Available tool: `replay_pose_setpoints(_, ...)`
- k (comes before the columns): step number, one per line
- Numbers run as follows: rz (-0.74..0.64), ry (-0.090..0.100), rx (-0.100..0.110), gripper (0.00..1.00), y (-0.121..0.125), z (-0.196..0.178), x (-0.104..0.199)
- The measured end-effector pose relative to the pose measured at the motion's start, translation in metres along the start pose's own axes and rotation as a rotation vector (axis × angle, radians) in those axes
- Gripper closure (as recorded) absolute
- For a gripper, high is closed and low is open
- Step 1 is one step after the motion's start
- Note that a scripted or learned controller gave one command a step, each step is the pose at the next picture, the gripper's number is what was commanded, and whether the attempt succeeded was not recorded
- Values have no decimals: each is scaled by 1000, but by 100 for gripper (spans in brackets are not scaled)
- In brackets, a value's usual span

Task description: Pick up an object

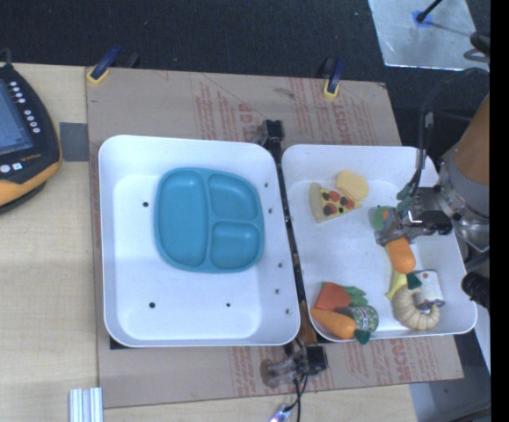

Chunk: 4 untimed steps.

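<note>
Evidently nothing was lifted yet: the gripper (401, 229) sat low at the right bin's (373, 280) three o'clock side, just above a carrot (401, 256). Whether its jaws were wide or closed could not be told, so the pick remained.

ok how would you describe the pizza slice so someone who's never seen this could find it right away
Start at the right-hand white bin, the one holding toy food, not the one holding the blue divided plate. Look in its far left corner: the pizza slice lies there, next to a yellow piece. It is the only flat tan wedge, dotted with dark and red toppings.
</note>
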State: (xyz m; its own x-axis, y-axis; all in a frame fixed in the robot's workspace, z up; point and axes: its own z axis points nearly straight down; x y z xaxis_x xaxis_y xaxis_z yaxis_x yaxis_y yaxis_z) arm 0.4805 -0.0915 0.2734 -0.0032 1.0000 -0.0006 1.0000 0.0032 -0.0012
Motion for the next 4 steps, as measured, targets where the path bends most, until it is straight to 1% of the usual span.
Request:
replay_pose_setpoints(1,0,-1,1,100,29,18,-12)
replay_pose_setpoints(2,-3,0,3,100,-4,23,18)
replay_pose_setpoints(3,1,0,1,100,0,12,-5)
replay_pose_setpoints(4,-3,1,4,100,-4,78,49)
